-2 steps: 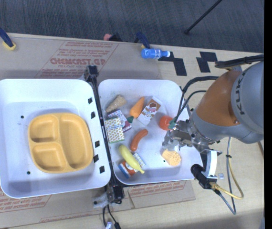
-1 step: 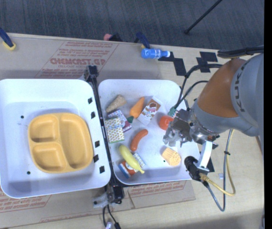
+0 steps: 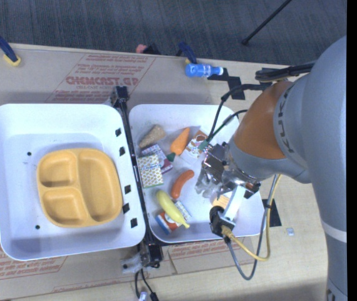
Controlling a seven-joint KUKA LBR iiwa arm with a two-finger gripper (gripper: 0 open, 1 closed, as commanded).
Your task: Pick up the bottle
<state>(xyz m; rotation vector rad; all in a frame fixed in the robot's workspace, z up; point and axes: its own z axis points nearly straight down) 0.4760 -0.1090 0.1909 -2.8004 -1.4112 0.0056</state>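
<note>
Tool (image 3: pixel 211 179) low near right bin's (image 3: pixel 185 113) right wall, grip state unclear.

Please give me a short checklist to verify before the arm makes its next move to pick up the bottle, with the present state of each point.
1. Gripper is over the right white bin: ok.
2. Bottle identified among the items: cannot tell; an orange and white object beside the gripper may be it.
3. Something held between the fingers: cannot tell.
4. Neighbours apart from the gripper: not ok; the orange sausage-shaped toy lies close.
5. Yellow banana toy out of the way: ok.
6. Yellow divided tray in the left white bin, away from the work: ok.
</note>
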